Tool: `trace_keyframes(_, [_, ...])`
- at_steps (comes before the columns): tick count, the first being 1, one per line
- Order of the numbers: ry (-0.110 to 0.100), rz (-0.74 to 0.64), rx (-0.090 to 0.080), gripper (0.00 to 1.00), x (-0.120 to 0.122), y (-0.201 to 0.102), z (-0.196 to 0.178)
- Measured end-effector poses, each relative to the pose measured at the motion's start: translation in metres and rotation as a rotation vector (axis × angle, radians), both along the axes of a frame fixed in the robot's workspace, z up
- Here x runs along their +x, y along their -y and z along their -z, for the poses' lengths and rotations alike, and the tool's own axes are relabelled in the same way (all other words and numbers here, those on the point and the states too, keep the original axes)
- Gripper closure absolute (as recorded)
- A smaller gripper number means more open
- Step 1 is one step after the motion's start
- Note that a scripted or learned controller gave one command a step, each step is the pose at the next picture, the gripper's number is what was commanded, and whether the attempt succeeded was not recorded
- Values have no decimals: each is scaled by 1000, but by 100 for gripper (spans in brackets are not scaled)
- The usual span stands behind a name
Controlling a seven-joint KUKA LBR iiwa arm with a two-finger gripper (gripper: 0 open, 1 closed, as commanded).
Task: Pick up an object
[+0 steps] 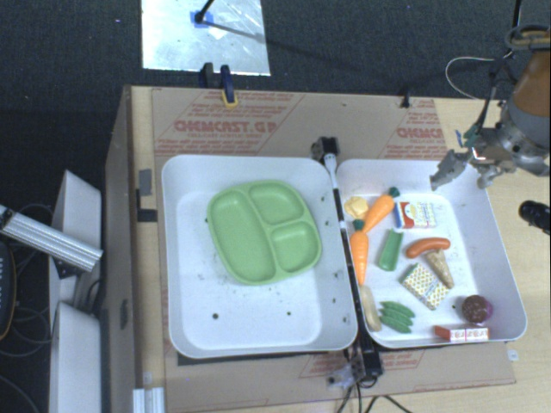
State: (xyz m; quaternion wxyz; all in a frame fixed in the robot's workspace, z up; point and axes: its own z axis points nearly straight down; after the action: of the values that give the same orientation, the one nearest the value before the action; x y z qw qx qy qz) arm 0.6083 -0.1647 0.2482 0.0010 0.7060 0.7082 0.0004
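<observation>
- Nearest the lens, along the right bin's front rim: flat red packet, dark red fruit, green pea pods; low and thin, likely to slip under a pinch.
- Packed mid-bin: two carrots, green pickle, sausage, checkered block, small carton; risks catching two at once or nudging neighbours.
- Hovering above the bin's far right corner, well apart from every item: gripper, empty, jaws apparently spread; could clip the rim on a straight descent.
- Left bin: green divided plate; poor target.
</observation>
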Motion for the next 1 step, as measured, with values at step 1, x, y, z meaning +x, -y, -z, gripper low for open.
trace_keyframes(1, [3,0,-1,0,28,9,152])
